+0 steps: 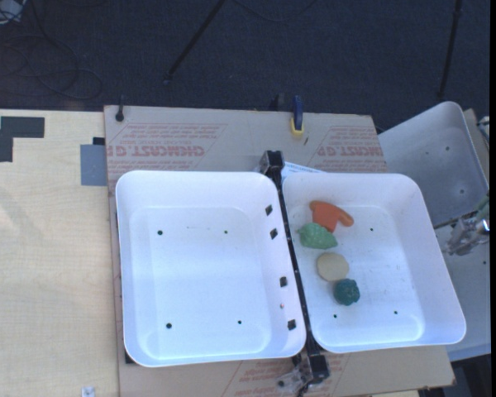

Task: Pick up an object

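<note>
Several small objects lie in the left part of the right bin (413, 321), in a rough line close to the divider. Farthest back is an orange piece (331, 214). Just in front of it and touching it lies a light green lump (317, 236). A round beige disc (332, 266) comes after that, and a dark teal lump (345, 292) sits nearest the front. All of them rest on the bin floor.
The left bin (149, 337) stands beside the right one, joined by black clips (283, 281) along the shared rim. Both sit on a cardboard sheet (190, 143) with a blue clamp (297, 114) at its back edge. A grey metal plate (434, 143) stands at the right.
</note>
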